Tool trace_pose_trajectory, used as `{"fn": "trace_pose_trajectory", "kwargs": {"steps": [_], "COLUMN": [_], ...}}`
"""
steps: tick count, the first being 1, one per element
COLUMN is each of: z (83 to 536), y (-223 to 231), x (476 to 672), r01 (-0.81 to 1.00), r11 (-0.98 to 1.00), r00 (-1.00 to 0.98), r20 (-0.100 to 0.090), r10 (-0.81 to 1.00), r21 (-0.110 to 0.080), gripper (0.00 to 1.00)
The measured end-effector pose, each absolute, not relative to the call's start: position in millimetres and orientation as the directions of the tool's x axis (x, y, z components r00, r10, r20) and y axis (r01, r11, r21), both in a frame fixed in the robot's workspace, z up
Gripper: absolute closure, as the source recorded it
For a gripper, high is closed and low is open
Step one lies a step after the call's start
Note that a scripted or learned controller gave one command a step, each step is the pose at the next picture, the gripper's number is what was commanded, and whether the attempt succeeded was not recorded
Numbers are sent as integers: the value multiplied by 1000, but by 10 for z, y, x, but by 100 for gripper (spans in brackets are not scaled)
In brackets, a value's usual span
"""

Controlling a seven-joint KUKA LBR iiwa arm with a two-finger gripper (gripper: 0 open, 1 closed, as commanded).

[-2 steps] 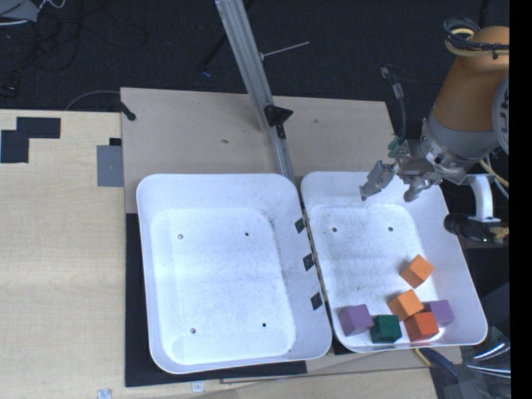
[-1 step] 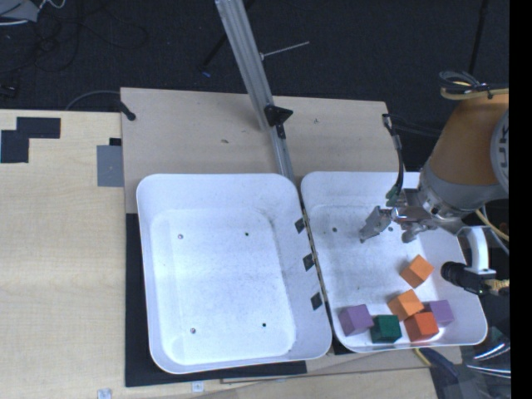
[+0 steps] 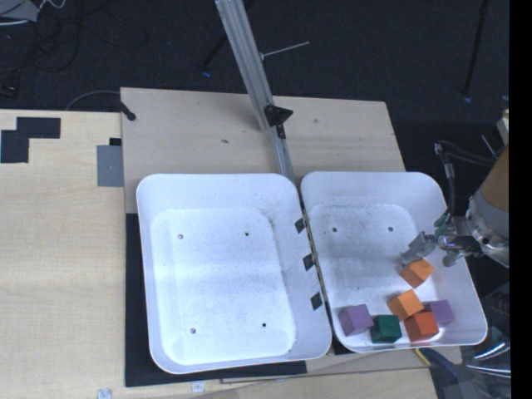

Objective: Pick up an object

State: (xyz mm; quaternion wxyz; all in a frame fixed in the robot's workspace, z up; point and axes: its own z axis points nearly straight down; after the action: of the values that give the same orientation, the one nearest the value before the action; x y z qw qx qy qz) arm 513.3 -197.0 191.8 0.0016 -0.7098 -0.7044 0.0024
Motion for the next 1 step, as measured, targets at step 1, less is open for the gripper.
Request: {"fn": "trace_pose_trajectory", "kwargs": {"steps": [1], "z": [896], "y": [-2094], "x": [4912], "r01": [1000], "r11": [-2], "r00": [2], "r20": [2], "r10": [1000], "r21": [0], "gripper": [0]}}
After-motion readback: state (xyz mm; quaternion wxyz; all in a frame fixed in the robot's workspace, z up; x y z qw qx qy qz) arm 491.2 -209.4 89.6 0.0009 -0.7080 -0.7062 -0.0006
